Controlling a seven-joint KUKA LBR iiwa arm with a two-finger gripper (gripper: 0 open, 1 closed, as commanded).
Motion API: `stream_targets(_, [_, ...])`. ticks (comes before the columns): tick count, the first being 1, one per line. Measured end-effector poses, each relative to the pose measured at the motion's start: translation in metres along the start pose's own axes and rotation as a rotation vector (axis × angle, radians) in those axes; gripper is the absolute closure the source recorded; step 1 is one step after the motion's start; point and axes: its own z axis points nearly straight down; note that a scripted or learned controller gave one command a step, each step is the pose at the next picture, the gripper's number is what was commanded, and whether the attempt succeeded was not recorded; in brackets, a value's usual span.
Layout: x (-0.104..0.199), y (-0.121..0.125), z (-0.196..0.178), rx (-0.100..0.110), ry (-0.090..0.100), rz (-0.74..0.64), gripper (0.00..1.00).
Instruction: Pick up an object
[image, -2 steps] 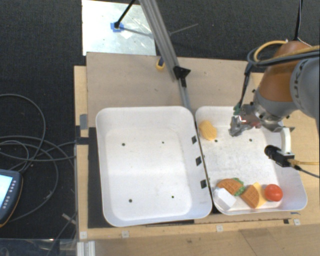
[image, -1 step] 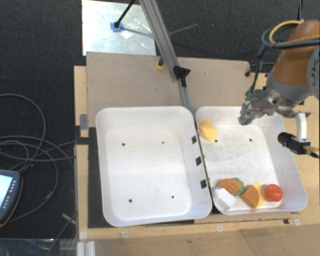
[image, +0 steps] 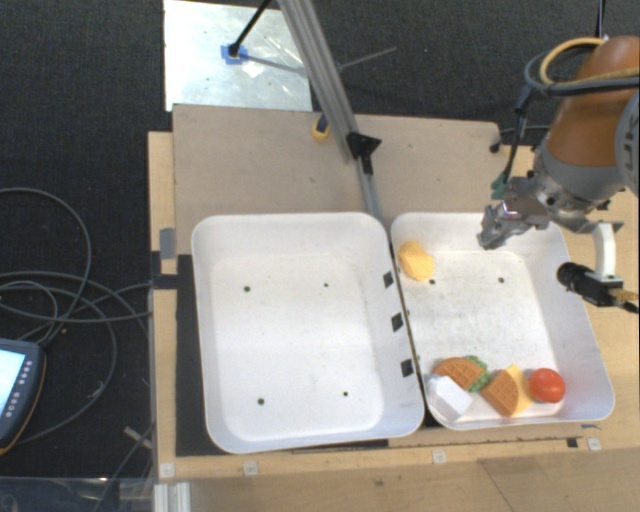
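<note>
Toy foods, a red tomato (image: 546, 384) among them, crowd the right bin's (image: 560, 320) near edge while my gripper (image: 495, 230), its state impossible to tell, hovers above the far rim, near a yellow block (image: 417, 261).

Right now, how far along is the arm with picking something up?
Nothing looks picked yet. The gripper hovers over the right bin's far edge. The yellow piece lies near the divider, and the red ball and other toys sit at the near edge. Descending, gripping and lifting remain.
</note>
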Motion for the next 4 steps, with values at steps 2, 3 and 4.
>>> stream_targets(2, [0.093, -0.031, 0.01, 0.002, 0.003, -0.005, 1.0])
stream_targets(3, [0.143, -0.042, 0.016, 0.003, 0.003, -0.006, 1.0])
stream_targets(4, [0.188, -0.07, 0.023, 0.005, 0.002, -0.005, 1.0])
